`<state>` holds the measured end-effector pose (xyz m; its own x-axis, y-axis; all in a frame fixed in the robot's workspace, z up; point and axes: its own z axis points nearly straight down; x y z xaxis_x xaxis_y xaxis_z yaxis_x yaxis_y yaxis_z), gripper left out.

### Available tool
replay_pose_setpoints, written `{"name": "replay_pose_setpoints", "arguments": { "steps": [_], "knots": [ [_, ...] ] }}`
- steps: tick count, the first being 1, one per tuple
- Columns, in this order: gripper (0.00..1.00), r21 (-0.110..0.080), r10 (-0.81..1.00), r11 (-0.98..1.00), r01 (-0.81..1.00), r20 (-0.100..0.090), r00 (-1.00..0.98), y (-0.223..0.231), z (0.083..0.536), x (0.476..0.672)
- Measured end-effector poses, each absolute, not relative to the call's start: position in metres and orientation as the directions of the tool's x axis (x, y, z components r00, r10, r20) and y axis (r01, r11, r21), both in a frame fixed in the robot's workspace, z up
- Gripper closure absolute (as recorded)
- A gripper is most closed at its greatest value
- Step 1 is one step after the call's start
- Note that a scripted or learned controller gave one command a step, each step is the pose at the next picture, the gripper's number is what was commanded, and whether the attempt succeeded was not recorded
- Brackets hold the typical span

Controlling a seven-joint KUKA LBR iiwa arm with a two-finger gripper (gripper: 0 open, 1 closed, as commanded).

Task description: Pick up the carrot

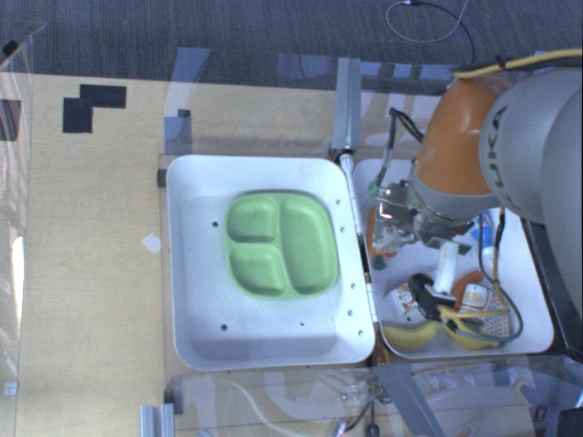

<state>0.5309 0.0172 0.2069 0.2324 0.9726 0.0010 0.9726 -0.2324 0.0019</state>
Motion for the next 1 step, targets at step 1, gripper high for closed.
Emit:
{"name": "replay_pose_setpoints", "arguments": {
  "steps": [1],
  "knots": [
    [1.0, 0.003, 0.974, -0.227, 0.974, 0.0, 0.227, -0.0099, 0.1843, 0.5739]
  ]
}}
